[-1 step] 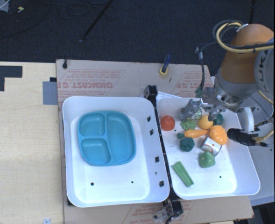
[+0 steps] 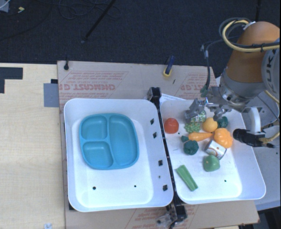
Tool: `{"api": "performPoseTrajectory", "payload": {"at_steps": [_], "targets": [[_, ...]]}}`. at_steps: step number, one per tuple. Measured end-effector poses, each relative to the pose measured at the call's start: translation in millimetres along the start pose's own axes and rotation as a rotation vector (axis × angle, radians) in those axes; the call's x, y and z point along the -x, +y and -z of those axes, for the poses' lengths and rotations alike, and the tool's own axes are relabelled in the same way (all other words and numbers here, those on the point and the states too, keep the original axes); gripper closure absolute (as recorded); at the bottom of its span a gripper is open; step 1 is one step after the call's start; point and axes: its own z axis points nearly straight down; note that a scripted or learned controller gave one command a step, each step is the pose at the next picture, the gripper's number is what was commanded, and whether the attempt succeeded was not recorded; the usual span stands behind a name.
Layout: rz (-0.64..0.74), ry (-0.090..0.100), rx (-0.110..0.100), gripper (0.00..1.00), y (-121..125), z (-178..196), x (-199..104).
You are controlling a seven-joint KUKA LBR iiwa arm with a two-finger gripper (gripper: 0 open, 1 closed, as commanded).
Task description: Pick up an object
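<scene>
Nearest you, along the front of the right bin (image 2: 245, 187), a flat green stick-shaped piece (image 2: 186, 177) lay at a slant on the smooth white plastic. Just behind it you had a rounded green pepper-like toy (image 2: 211, 163) and a small white cylinder with a red band (image 2: 217, 149), lying tilted. A dark green knobbly piece (image 2: 191, 147) sat to their left, with an orange carrot shape (image 2: 200, 136) touching its upper side. A glossy orange-yellow pepper (image 2: 223, 137) rested against the cylinder. Further back you could see a smooth yellow lemon-like toy (image 2: 209, 125), a small dark teal lump (image 2: 222, 122), a bumpy pale green cluster (image 2: 193, 126), and off to the left near the divider a round red tomato (image 2: 171, 125).

In the left bin (image 2: 83, 190) a turquoise plate with three compartments (image 2: 109, 140) lay flat, glossy and rounded at the corners.

Beyond the toys, the gripper (image 2: 199, 109) hung at the back of the right bin, its grey metal tip directly above the pale green cluster and close to the lemon. You could not tell from this angle whether it was spread or closed, nor whether it touched anything. The arm's orange band (image 2: 252, 44) rose behind it at the right.
</scene>
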Motion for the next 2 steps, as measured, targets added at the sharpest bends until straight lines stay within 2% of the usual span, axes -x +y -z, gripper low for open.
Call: {"api": "performPoseTrajectory", "payload": {"at_steps": [1,2], "targets": [[0.0,0.0,-0.002,0.0,6,-45,-2],[-0.002,0.001,-0.005,0.0,1,-96,-11]]}}
